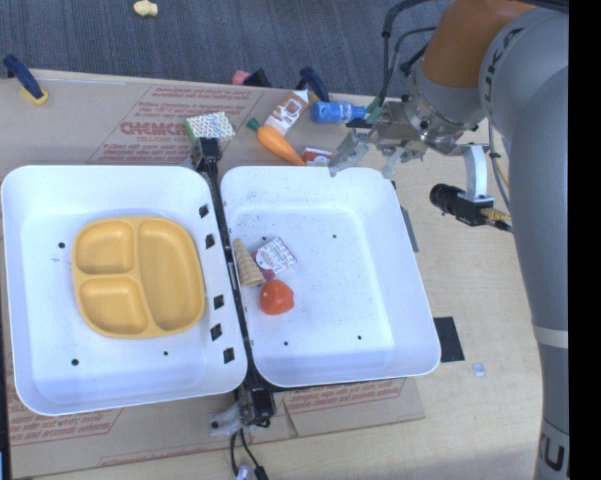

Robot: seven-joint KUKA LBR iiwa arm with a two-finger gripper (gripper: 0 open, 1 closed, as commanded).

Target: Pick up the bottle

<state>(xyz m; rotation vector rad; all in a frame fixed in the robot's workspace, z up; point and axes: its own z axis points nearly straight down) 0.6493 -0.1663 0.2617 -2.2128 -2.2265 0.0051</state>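
A small white bottle with an orange label lies on the cardboard behind the right bin. Just right of it lies a blue bottle on its side. My gripper hangs over the far rim of the right bin, to the right of and nearer than both bottles. Its fingers are spread open, and nothing is between them.
An orange carrot lies between the bottles and the bin rim. The right bin holds a cone, a small packet and a red fruit. A yellow divided plate sits in the left bin. A checkered box lies behind the bins.
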